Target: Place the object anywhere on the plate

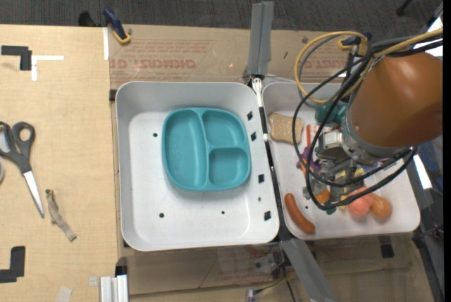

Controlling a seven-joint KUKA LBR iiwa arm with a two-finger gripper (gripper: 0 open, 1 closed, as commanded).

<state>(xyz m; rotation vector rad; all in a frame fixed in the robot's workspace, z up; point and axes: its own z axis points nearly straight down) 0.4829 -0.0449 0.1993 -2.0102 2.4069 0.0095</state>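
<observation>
A teal divided plate (206, 148) lies in the left white bin (141, 223), with nothing on it. The arm's orange band (398, 100) hangs over the right bin (402, 223), and the gripper (330, 177) reaches down beneath it among cables, low over the bin's middle. Food items lie around it: a slice of bread (285, 128) at the bin's back left, a reddish sausage (299, 215) at the front left, and a peach-coloured round fruit (361, 205) beside an orange one (381, 207) at the front right. Something orange sits just under the gripper.
Scissors (21, 156) and a small metal scrap (60, 216) lie on the cardboard left of the bins. A blue-handled clamp (116, 24) sits at the back. A grey divider bar (261, 33) runs between the bins. Yellow and black cables (331, 65) loop above the right bin.
</observation>
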